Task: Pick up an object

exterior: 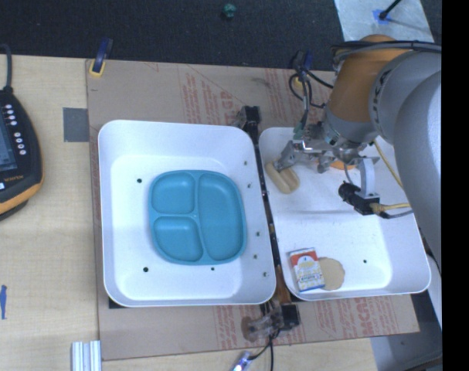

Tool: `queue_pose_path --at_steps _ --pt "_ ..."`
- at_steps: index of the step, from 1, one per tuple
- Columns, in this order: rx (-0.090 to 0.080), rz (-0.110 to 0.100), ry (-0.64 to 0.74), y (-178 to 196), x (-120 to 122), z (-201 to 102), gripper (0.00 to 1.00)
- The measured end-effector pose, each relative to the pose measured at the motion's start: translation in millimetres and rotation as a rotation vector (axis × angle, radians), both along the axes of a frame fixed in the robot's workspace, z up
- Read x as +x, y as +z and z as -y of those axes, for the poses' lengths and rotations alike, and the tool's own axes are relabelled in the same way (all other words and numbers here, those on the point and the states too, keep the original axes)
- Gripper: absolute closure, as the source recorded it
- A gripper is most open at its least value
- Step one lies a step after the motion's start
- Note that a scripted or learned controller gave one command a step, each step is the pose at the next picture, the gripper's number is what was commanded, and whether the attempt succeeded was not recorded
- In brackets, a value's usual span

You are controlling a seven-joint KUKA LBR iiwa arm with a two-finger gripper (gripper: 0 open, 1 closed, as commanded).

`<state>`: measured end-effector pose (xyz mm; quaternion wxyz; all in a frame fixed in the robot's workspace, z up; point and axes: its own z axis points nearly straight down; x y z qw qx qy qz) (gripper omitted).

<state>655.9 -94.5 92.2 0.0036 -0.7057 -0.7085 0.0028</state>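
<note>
White bins side by side on brown cardboard. Left bin (pixel 114 207) holds a blue tray (pixel 197 216) with three compartments, roughly centred. Right bin (pixel 389 273) has the arm (pixel 373 83) reaching in from 3 o'clock, orange band above the wrist. Gripper (pixel 296 161) sits at the bin's 11 o'clock corner, just beside a tan oblong object (pixel 283 178) lying near the left wall; contact unclear. Jaws: cannot tell, open or closed. At the bin's 7 o'clock, a small red-and-white box (pixel 304 269) touches a tan disc (pixel 331 273). Pendant (pixel 6 149) at the bench's 9 o'clock edge.
</note>
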Motion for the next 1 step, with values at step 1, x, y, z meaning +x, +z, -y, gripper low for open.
queue_pose_path --at_steps 1 --pt "0.0 -0.001 0.002 0.0 -0.1 -2.0 0.0"
